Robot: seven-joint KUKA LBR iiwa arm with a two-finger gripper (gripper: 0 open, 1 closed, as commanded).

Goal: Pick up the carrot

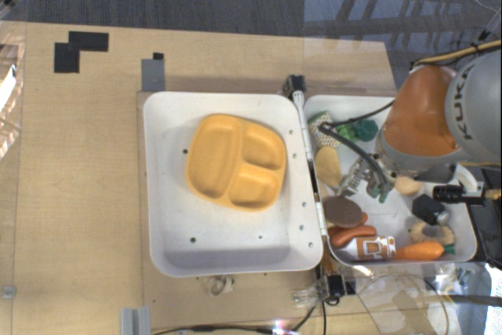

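Observation:
The carrot (420, 251), orange with a green stub at its right end, lies along the front wall of the right bin (357, 100). My gripper (365, 183) hangs over the middle of that bin, up and to the left of the carrot and well apart from it. Its fingers (352, 181) stand open with nothing between them. The grey and orange arm covers the bin's back right part.
Around the carrot lie a small labelled bottle (376, 248), a red sausage (353, 233), a brown disc (345, 210) and a beige lump (432, 231). A pale yellow piece (328, 165) and a green item (358, 129) lie further back. The left bin (180, 243) holds a yellow divided plate (235, 161).

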